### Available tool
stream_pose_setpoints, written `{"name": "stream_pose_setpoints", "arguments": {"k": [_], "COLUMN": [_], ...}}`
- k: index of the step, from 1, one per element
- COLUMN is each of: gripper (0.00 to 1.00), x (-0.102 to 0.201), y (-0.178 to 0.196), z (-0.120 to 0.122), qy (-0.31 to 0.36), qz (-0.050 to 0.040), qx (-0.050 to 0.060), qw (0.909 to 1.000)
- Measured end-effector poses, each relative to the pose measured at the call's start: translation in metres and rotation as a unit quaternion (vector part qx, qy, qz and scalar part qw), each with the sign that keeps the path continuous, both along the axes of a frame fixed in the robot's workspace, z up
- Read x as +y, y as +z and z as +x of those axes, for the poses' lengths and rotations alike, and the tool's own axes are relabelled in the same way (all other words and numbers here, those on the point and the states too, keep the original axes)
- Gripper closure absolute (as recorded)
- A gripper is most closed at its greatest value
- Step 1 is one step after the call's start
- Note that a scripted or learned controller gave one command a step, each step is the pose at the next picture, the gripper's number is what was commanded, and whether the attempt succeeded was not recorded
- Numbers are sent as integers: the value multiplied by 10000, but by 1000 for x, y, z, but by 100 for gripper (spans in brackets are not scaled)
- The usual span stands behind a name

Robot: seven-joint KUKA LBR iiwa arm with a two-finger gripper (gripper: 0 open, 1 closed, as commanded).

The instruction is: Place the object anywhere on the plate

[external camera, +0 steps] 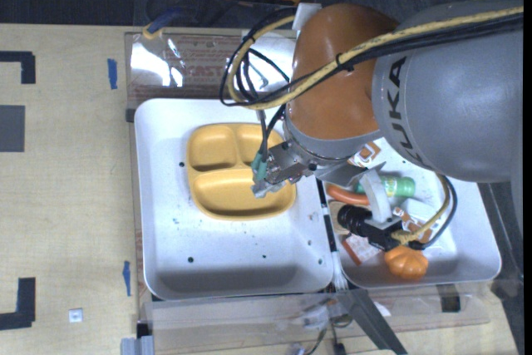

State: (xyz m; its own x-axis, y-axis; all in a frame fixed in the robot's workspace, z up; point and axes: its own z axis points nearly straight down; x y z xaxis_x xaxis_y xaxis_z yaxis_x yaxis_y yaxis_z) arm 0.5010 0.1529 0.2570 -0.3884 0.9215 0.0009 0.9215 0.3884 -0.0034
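Plate (pixel 220 189) first: in the camera view you have a yellow, divided dish lying flat in the left bin (pixel 166 249), toward that bin's 1 o'clock corner, with two small compartments along its 12 o'clock side and one wide compartment along its 6 o'clock side. Its wide compartment runs from 9 to 3 o'clock.

Your end effector (pixel 264 177) hangs over the plate's 3 o'clock end, about where the divider meets the wide compartment. You cannot tell from this slant whether it is spread or pressed together. A small greenish bit shows at its tip, too small to say whether it is an object or part of the tool, so do not count anything as held.

From the end effector, the bulk of the plate lies at 9 o'clock; the rim and the bin's inner wall lie close by at 3 o'clock. I judge that margin to be the thing to watch: a release here lands near the edge, and a nudge toward 9 o'clock would put it safely inside.

Loose things sit in the right bin (pixel 475 258), well apart at 3 to 4 o'clock: an orange stick (pixel 342 194), a green-and-white bottle (pixel 397 187) and an orange pumpkin (pixel 405 263).
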Motion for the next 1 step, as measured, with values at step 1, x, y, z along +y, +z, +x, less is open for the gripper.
{"name": "stream_pose_setpoints", "arguments": {"k": [1], "gripper": [100], "x": [16], "y": [11], "z": [103], "qy": [613], "qz": [2], "qx": [-31], "qw": [9981]}}
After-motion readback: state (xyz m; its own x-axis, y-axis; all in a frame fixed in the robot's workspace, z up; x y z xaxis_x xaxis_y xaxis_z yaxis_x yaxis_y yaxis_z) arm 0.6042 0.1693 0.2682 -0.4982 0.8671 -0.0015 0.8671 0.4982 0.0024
